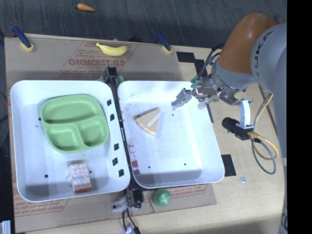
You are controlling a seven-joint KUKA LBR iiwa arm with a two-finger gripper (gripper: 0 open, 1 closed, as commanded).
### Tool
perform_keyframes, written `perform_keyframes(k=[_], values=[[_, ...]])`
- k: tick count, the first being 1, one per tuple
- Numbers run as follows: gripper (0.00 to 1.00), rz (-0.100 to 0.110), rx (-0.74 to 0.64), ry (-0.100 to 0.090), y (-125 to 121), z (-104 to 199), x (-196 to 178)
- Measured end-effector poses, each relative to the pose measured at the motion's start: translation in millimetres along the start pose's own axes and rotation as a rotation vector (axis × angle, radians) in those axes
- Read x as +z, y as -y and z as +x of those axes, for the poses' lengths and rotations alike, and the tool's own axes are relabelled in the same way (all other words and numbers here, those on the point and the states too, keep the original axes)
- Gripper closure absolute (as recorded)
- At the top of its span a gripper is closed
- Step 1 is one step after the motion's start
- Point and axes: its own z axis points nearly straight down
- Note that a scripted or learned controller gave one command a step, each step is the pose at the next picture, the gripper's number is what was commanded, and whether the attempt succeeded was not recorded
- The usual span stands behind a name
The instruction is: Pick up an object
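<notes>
Landmark: the right bin (209, 152), one of two shallow white bins side by side on the cardboard-covered surface (146, 62).
Task thing: a tan wedge-shaped piece, like a slice of bread or cheese (149, 121), lies flat on the floor of the right bin, in its upper left part, near the divider clips.
Gripper (178, 101): over the upper middle of the right bin, just right of the wedge and apart from it, pointing toward it.
Fingers: too small and blurred to tell whether they are apart or together; nothing is seen between them.
Arm (253, 48): grey with an orange band, beyond the right bin's upper right corner.
Left bin (19, 130): touching the right bin's left wall; it holds a green divided tray (74, 122) and below it a small snack packet (79, 176).
Banana (112, 48): on the surface above the bins.
Green ball (161, 197): on the surface just below the right bin's lower edge.
Carrot (86, 7): on the dark floor, well beyond the bins.
</notes>
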Motion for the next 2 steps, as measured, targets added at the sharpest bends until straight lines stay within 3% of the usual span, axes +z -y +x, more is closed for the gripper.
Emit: perform_keyframes(k=[1,2], values=[[0.00,-0.010,-0.001,0.002,-41.4,4.6,140.6],[1.00,-0.011,-0.005,0.001,-42.6,5.8,129.4]])
